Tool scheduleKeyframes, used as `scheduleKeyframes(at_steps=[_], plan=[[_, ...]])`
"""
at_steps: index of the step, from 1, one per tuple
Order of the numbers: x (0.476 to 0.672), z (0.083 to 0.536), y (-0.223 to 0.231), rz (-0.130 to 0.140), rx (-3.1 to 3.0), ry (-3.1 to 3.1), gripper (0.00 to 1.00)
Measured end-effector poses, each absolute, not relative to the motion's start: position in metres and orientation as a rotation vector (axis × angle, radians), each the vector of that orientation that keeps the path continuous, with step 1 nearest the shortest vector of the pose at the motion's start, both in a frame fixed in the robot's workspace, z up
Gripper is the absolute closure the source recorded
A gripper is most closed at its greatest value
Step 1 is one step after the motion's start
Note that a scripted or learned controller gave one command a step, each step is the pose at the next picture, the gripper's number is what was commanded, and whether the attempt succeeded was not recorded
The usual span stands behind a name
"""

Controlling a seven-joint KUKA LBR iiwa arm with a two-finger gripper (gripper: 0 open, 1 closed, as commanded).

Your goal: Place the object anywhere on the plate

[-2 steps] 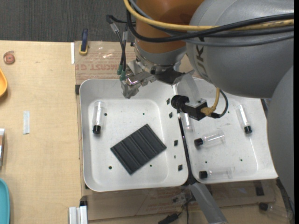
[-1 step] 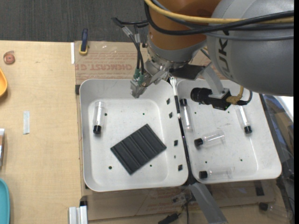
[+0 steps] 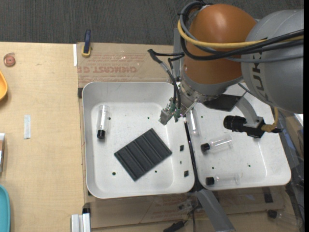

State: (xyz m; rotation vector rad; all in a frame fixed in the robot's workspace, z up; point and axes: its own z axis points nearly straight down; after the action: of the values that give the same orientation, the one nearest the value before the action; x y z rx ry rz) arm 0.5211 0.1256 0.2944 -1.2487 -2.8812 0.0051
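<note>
Vials (image 3: pixel 102 122) beside ribbed plate (image 3: pixel 143 153) (left bin (image 3: pixel 91 178))

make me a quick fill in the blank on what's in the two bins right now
1. The dark ribbed plate lies in the ____ bin.
2. The tube lying alone beside the plate has a ____ cap at its lower end.
3. The right bin holds ____ clear tubes.
4. The gripper hangs near the wall ____ the two bins.

Missing words: left; black; three; between
</note>
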Motion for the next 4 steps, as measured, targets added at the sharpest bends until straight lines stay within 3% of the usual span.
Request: scheduleKeyframes(at_steps=[1,2,3,4], plan=[[0.539,0.247,0.091,0.003,-1.161,-2.918,1.00],[0.540,0.300,0.113,0.001,-1.039,-2.966,1.00],[0.499,0.343,0.066,0.000,-0.453,-3.111,1.00],[0.506,0.161,0.153,0.001,-0.354,-3.119,1.00]])
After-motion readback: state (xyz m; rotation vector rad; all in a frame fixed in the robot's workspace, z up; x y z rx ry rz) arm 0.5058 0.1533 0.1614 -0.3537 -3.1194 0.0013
